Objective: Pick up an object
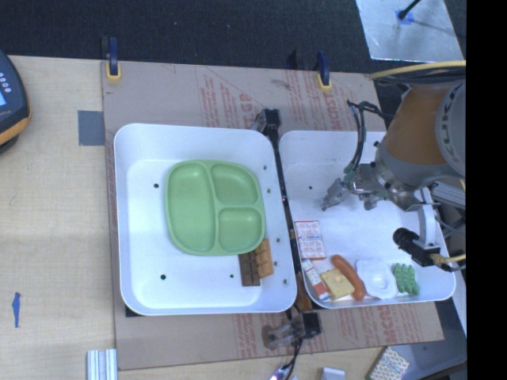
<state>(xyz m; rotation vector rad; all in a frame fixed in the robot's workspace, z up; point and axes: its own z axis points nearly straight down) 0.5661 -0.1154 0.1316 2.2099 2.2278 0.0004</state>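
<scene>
My two-finger gripper (346, 194) hangs spread open and empty at centre-right of frame, over bare floor of the right white bin (317, 153). Candidates cluster lower right: orange sausage-shaped toy (348, 276), green knobbly piece (405, 279) (crowded against the wall, awkward approach).

Two white bins sat side by side on the surface: a left bin (135, 212) and a right bin (317, 153).

Left bin held two things: one green divided plate (214, 207) with three compartments, and one brown waffle-like bar (257, 264) at its lower right.

Right bin held six small things, grouped along the near edge: one red-and-white packet (309, 239), one smaller red-and-white packet (314, 277), one yellow block (337, 284), one orange sausage (349, 275), one white round piece (375, 280), one green cluster (405, 279).

One arm (420, 133).

Two blue clamps at the far board edge, one left (112, 58), one right (322, 68).
</scene>
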